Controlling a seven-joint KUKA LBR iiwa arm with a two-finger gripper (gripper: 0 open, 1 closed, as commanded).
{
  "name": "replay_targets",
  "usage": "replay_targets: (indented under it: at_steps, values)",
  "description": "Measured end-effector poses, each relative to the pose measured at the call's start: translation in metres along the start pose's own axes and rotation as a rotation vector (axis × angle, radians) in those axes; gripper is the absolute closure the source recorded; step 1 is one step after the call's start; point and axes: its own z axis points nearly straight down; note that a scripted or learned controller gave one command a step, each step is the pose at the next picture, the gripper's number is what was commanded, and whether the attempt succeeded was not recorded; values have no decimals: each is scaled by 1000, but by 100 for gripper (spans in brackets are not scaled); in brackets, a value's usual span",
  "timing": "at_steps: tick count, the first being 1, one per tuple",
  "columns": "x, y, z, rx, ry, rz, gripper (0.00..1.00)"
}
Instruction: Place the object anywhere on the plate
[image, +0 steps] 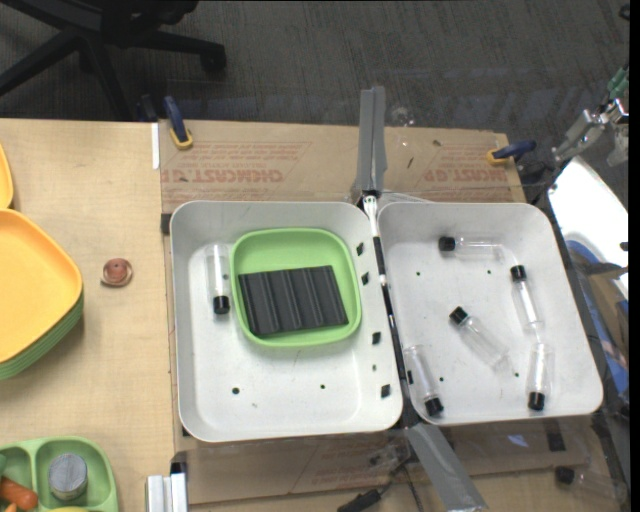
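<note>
6 clear tubes with black caps lie about: 1 tube (217, 279) in the left bin (200, 390) just left of the green plate (295, 250), 5 in the right bin (570, 330). 1 dark ribbed mat (292, 299) lies on the plate. Both bins rest on cardboard over a wooden desk (110, 370); grey carpet lies beyond. I cannot tell the hand's state.

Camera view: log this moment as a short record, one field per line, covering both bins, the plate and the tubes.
left bin: holds the green plate and one clear tube
plate contents: dark ridged block
tube in left bin: beside the plate's left edge, off the plate, black cap at its near end
right bin: five clear black-capped tubes, scattered, e.g.
task state: no tube on the plate
</note>
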Motion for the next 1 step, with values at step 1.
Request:
replay_targets:
  at_steps: [1]
  values:
    - [0, 0, 9, 0, 0, 86, 0]
